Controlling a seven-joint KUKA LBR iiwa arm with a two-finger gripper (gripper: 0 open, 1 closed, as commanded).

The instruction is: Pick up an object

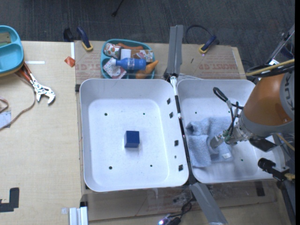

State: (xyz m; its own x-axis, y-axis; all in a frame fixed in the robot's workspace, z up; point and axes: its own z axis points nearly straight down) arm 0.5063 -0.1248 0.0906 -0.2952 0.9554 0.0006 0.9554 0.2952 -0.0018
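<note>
Seemingly, I had the pincer (216, 142) low over the grey cloth (202, 139) to grab it (finger state: couldn't tell), blue block (132, 138) well left of that cloth.

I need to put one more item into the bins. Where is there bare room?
The left bin is open floor all around the blue cube. In the right bin, the back strip behind the grey cloth is bare; the middle is crowded by the cloth and the hand.
</note>
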